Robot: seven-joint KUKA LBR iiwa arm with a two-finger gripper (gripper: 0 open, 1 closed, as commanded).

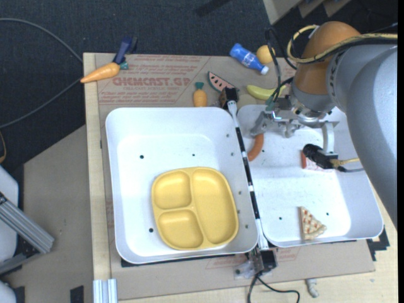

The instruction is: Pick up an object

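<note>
The hand (273,120) hangs low at the right bin's (353,229) far-left corner; whether it is open or closed, I cannot tell; the sausage (255,147) beside it hugs the wall, so fingers may jam or skid off.

arm (372,106): cut by right edge, I see no base | gripper (278,124): fingers too blurred for me to tell | banana (260,91): partly hidden behind wrist | right bin (328,232): far corner covered by arm
</note>
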